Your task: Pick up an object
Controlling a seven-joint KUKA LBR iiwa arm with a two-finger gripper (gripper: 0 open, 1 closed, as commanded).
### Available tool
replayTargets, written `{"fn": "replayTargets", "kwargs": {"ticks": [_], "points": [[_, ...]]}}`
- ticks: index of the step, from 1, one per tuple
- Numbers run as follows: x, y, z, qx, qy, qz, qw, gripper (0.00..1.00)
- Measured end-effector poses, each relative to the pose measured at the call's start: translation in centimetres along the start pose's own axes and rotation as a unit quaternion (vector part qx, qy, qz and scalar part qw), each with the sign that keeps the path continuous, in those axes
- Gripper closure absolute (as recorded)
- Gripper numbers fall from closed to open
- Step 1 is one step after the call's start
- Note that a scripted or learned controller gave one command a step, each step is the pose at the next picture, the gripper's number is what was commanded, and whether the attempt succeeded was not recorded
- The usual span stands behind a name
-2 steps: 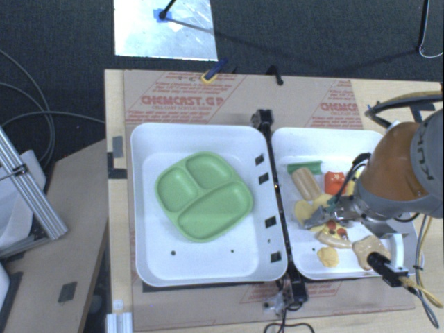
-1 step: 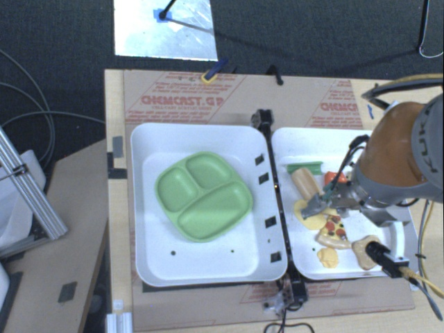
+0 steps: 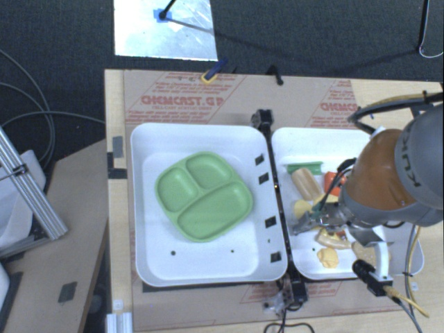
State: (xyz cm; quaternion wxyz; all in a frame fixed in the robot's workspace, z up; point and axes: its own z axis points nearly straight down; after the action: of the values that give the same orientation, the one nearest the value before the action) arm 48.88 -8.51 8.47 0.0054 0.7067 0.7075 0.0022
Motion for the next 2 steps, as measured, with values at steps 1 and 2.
{"fn": "replayTargets", "kwargs": {"ticks": [1,2], "points": [[1.4,0.1,-10.6,0.000,0.002,-0.002,1.0000,0.00],[0.2,-0.4,-1.2,0.008,0.003,0.001,1.0000,0.00]]}}
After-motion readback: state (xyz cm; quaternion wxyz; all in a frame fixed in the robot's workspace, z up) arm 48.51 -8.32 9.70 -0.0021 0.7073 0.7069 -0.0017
